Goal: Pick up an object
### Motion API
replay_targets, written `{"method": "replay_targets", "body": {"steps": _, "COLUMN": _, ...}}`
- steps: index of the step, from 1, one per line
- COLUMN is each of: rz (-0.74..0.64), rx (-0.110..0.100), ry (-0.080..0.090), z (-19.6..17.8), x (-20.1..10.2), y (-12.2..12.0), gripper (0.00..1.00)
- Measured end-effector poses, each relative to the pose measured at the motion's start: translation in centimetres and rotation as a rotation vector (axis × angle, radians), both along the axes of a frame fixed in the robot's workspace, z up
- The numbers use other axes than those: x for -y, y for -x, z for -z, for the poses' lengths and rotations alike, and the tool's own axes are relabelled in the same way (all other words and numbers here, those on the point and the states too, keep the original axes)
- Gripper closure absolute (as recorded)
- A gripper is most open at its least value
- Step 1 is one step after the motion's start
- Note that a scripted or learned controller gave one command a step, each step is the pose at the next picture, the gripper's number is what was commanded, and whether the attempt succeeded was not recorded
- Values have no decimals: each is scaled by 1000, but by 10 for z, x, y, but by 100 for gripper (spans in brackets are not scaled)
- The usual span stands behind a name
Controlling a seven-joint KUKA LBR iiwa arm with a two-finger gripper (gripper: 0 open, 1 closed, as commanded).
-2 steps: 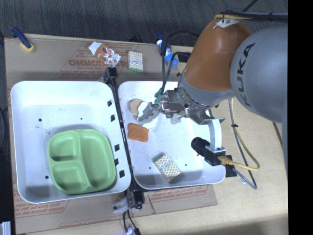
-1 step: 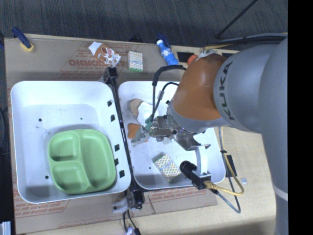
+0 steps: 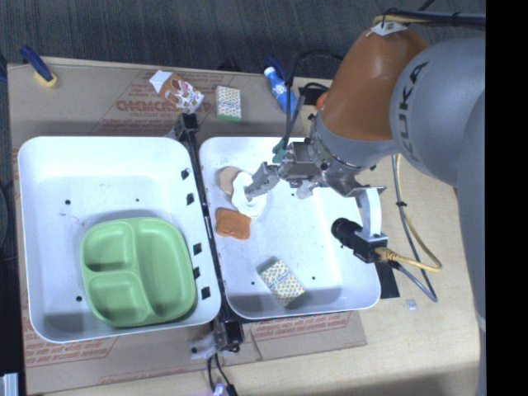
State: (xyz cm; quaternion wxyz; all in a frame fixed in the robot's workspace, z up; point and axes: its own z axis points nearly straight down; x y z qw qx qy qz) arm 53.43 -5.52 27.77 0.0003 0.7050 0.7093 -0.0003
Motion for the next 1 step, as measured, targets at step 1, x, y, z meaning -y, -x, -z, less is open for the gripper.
{"method": "replay_targets", "body": {"steps": 1, "rz": -1, "rx": -5, "ry": -1, "z": 40, "x": -59, "y": 57, "gripper": 0}}
